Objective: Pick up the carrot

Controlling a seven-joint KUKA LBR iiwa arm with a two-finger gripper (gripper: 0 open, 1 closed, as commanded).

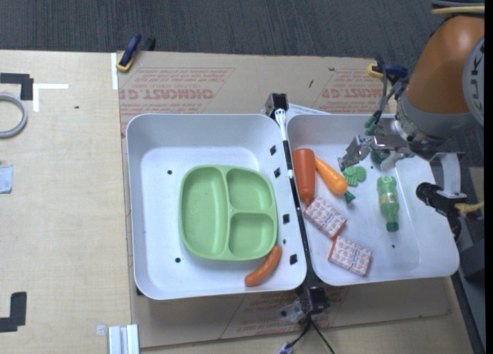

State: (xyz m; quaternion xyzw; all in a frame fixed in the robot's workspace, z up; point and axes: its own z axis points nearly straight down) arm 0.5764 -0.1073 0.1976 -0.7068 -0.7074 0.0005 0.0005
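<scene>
Carrot (pixel 332 176) lies in the right bin (pixel 431 260), leafy end near the gripper (pixel 360 150). Whether that gripper is parted or closed cannot be told.

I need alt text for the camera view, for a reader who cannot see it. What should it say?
A grey and orange robot arm holds its gripper just above the leafy end of a carrot in the right white bin, beside a green bottle and two snack packets. The left bin holds a green divided plate and a sausage.

Gripper (pixel 360 150) above right bin (pixel 431 256), near carrot (pixel 331 176) (green-topped), bottle (pixel 387 202) beside
</scene>
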